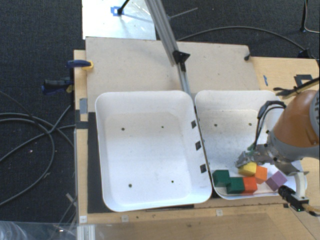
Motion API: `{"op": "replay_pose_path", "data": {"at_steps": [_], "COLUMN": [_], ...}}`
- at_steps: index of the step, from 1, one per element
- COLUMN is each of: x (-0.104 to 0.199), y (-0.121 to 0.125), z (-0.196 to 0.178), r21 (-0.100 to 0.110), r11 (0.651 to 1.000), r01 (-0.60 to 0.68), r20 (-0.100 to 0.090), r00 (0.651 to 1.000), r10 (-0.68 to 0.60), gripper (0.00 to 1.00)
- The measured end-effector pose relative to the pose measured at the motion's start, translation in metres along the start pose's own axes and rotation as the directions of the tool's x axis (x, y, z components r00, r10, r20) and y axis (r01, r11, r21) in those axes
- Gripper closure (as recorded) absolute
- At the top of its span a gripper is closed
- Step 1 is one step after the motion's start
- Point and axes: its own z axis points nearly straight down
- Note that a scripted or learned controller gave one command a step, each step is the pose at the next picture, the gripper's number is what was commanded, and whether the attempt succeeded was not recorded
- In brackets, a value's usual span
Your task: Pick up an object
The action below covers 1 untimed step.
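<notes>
Yellow block (247,170) sits just under my gripper (248,160), crowded by orange blocks (255,179); finger state I cannot tell. Neighbours could jam my grasp.

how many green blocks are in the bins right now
2, both in the right bin near its front edge: one green block and a second touching it, beside the orange ones. More may be hidden under the arm.
</notes>
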Motion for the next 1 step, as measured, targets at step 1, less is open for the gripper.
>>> {"op": "replay_pose_path", "data": {"at_steps": [1], "x": [0.0806], "y": [0.0021], "z": [-0.0930], "r21": [-0.004], "r11": [1.000], "r01": [0.008], "r20": [-0.004], "r00": [1.000], "r10": [-0.008], "gripper": [1.00]}}
